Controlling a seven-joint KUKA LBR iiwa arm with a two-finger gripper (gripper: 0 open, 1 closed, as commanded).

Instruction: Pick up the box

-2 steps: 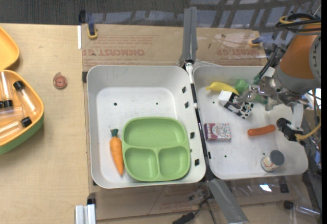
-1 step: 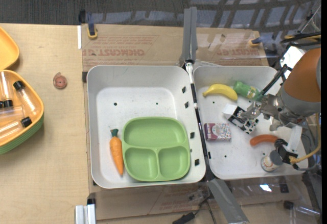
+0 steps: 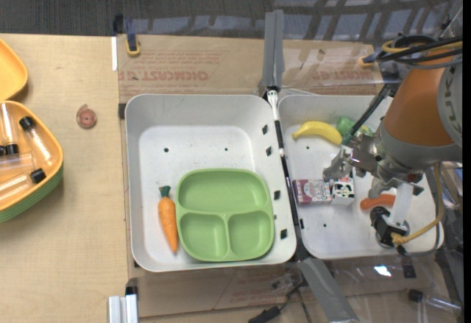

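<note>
Nearest the camera, at about 2 o'clock in the view, looms the grey arm with its orange band [image 3: 419,104], its wrist hanging over the right bin [image 3: 324,237]. Below it the gripper [image 3: 340,165] sits just above the box [image 3: 322,190], a small carton with a pink body and a black-and-white end, lying flat on the bin floor at about 3 o'clock. Whether the jaws are apart or closed I cannot tell; the wrist hardware hides them, and nothing shows clasped in them.

By my reading the task is barely begun: the box lies on the floor of the bin, unlifted, and the approach looks close but the grasp and the raise are both left to do.

Around it, a yellow banana [image 3: 318,131] lies at 12 o'clock from the box, near but apart, with a green item [image 3: 345,124] just beside the banana. An orange-red piece [image 3: 379,201] lies at 3 o'clock from the box, partly under the arm. Those 3 things crowd the space somewhat. Over in the left bin [image 3: 147,130] rest a green divided tray [image 3: 224,215] and a toy carrot [image 3: 168,221], well clear of the work.
</note>
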